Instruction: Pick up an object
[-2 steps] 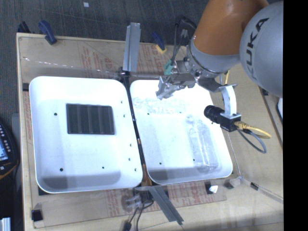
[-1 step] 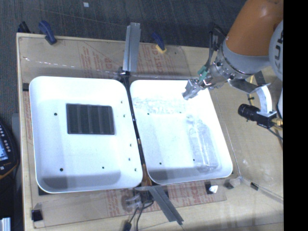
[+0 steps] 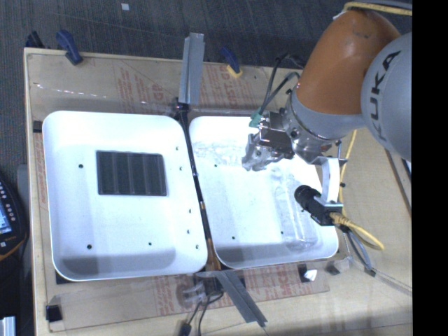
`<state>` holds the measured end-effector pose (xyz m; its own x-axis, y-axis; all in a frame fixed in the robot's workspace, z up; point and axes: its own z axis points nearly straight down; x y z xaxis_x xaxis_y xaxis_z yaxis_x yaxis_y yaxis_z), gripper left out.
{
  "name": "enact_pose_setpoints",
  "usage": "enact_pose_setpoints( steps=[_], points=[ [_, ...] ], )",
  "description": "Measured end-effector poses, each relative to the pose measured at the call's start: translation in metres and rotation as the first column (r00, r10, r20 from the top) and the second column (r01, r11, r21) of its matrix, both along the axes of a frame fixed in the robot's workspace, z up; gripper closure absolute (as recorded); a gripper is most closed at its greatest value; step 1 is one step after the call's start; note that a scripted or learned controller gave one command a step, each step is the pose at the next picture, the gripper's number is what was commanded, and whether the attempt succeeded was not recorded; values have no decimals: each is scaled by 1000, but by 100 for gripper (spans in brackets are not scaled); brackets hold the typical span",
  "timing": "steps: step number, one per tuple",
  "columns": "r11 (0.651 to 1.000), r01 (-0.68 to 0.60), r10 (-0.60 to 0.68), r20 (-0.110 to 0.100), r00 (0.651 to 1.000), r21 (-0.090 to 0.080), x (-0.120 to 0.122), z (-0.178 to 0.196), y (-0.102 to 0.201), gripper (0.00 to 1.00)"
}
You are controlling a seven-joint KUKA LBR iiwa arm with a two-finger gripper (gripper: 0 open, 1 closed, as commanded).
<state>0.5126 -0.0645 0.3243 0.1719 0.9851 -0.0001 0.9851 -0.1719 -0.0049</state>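
Observation:
A dark grey ribbed rectangular pad (image 3: 131, 173) lies flat in the left bin (image 3: 70, 250). In the right bin (image 3: 238, 250) a clear plastic object (image 3: 292, 212), hard to make out against the white floor, lies along the right side. My gripper (image 3: 255, 157) hangs over the upper middle of the right bin, up and to the left of the clear object and apart from it. I see nothing held in it.
A metal divider bar (image 3: 190, 68) runs between the two bins at the back. Blue clamps (image 3: 68, 46) sit on the bench's far edge. The arm's orange band (image 3: 346, 54) looms over the right bin's far right corner.

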Motion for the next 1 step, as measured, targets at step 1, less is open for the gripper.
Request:
enact_pose_setpoints(
  steps=[1],
  points=[
    [984,-179,179,3,984,-1,-18,-16,-54,100]
  ],
)
